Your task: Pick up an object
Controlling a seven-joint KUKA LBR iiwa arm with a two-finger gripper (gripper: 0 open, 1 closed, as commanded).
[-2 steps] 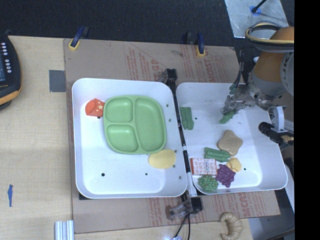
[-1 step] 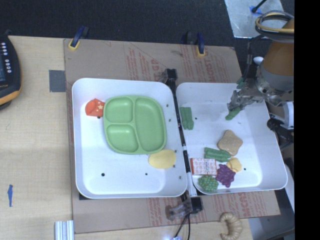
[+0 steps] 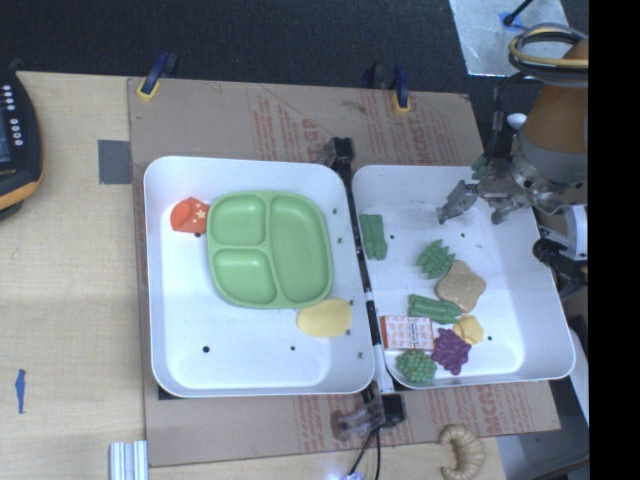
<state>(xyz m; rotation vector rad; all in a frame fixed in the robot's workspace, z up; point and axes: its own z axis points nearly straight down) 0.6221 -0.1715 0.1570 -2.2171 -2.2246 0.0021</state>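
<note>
Glossy plastic bins — matt cardboard

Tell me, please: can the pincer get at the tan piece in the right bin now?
Probably yes. The pincer hangs above bare bin floor, and the tan piece lies uncovered on top, though a green leafy toy touches its edge.

One fixed camera overhead (slanted), overlooking both bins.

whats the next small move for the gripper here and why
Probably a short move toward the near side of the right bin, then down. The gripper sits over bare floor in that bin's far part, with nothing between its fingers; the nearest items, a green toy and a tan piece, lie just nearer the camera.
</note>
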